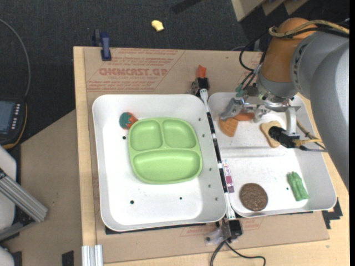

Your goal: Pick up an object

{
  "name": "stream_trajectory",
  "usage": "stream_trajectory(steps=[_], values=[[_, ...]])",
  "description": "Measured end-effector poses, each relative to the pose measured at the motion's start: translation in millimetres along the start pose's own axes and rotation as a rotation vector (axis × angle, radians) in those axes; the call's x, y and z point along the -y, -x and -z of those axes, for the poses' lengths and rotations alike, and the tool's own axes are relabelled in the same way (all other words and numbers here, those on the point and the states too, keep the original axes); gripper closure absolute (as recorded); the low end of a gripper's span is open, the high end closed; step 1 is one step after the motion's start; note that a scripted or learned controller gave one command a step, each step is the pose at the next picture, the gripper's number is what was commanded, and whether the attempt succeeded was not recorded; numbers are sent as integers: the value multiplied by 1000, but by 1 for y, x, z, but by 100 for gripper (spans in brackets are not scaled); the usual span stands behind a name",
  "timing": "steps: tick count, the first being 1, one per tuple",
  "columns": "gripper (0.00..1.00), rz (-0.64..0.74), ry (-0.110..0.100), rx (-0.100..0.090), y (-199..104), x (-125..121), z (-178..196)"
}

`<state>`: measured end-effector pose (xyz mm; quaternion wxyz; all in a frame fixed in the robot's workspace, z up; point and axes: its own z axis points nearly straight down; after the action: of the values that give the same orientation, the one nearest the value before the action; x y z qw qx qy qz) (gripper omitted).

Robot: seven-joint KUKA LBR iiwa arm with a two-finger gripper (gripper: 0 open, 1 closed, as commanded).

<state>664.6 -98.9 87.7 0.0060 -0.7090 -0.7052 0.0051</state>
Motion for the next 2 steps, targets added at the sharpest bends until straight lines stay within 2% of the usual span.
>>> stream_trajectory(steps=[2], values=[[0, -1, 0, 3, -2, 0, 0]])
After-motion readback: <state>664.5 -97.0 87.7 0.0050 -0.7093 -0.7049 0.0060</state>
